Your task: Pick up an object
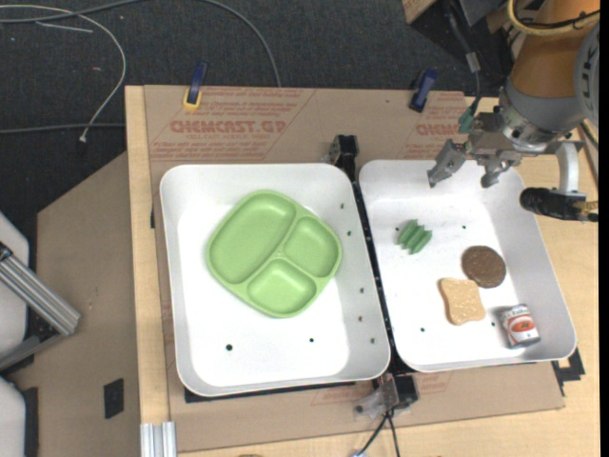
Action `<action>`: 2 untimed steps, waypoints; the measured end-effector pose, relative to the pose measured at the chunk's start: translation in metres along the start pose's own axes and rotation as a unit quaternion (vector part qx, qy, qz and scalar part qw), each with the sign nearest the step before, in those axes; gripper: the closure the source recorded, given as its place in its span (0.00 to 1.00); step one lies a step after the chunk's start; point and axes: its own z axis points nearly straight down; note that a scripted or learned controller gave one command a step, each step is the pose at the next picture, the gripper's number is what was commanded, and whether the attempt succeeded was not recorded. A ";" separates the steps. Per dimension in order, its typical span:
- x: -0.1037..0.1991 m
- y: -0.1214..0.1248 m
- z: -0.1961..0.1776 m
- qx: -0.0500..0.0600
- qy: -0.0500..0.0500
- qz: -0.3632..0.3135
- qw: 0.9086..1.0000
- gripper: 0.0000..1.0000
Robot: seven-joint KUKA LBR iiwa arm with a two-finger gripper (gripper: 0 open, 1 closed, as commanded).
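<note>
1. Camera view, from above at a slant: a cardboard-covered tabletop (143, 255) carries two shallow white bins side by side — a left bin (190, 350) and a right bin (428, 346).
2. The arm (550, 46) reaches in from the upper right. Its tool (469, 171) hangs over the far edge of the right bin, its two fingers spread apart with nothing between them.
3. The left bin holds one thing: a green plate (274, 252) with three compartments, lying flat near the middle.
4. The right bin holds four small things, any of which could be the one to pick up:
   - one green ridged piece (414, 236), nearest the tool but apart from it;
   - one round brown cookie (484, 267);
   - one piece of toast (462, 301), just beside the cookie;
   - one small can (520, 326) with a red label, lying near the front right corner.
5. Progress, judged from how things lie: nothing has been lifted yet — all four pieces rest on the bin floor. What is left is the whole grasp: moving over one piece, lowering, closing and raising it.
</note>
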 end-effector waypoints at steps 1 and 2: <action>0.000 0.003 -0.008 -0.007 -0.001 -0.001 1.000 0.00; -0.004 -0.005 0.039 -0.004 -0.001 -0.001 1.000 0.00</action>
